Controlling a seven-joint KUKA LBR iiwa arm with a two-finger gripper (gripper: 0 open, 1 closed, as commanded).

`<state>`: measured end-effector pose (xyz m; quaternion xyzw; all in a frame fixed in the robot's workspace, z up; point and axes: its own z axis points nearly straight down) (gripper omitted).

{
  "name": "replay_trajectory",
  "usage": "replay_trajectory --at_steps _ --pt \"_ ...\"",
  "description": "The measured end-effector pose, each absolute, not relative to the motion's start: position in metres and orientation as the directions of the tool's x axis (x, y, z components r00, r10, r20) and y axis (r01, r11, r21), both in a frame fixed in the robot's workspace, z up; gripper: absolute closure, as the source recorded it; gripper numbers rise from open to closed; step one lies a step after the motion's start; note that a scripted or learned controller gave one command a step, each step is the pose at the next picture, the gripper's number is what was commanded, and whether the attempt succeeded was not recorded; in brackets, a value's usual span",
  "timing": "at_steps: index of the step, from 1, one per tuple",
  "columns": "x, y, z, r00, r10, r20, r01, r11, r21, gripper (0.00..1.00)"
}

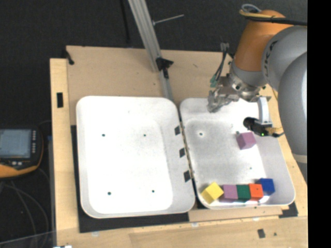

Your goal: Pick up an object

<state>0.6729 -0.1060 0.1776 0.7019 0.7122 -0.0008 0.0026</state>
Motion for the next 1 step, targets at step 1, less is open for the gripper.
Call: replay_trajectory --at_steps 1 --pt "0.6608 -0.0168 0.1982 -0.009 1.000 0.003 1.000 0.009 0.001 1.00"
